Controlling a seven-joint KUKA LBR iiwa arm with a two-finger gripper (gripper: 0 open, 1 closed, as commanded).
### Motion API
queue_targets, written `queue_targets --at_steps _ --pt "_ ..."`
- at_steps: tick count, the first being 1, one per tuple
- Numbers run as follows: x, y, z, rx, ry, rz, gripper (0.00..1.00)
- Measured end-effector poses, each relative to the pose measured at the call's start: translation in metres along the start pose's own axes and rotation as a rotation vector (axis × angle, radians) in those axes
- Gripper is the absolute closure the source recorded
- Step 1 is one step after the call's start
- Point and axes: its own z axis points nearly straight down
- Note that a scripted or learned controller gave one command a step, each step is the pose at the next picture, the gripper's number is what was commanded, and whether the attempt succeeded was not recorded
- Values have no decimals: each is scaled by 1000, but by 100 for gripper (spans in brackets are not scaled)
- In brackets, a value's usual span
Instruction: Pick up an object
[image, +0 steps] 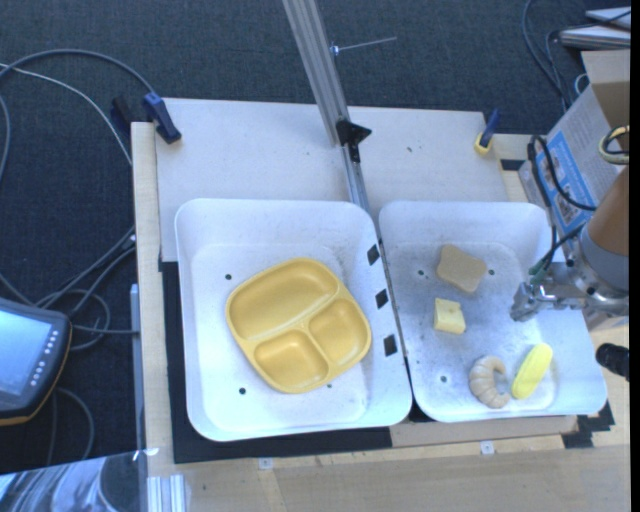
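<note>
Bright even light, soft shadows, slightly grainy, sharp focus

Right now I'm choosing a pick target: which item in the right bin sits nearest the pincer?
The yellow lemon-shaped piece, lying just below the pincer; the yellow cube, tan block and beige ridged piece lie farther left.

Divided yellow plate (298, 324): smooth plastic with a soft sheen. Left bin (200, 250) and right bin (420, 225): white, matt, thin moulded plastic by appearance, the right one scuffed and speckled grey across its floor. Tan block (461, 267) and small yellow cube (450, 316): matt, spongy-looking. Yellow oblong piece (532, 370): smooth, slightly glossy. Counter (250, 150): matt off-white board with pale wood edging. Slanted pole (318, 65): brushed metal. Pincer (527, 300): bare grey metal.
</note>
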Motion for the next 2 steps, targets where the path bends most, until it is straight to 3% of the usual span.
queue_targets --at_steps 1,2 --pt "0 2 -54 0 0 0 100" --pt "59 8 -65 4 4 -6 100"
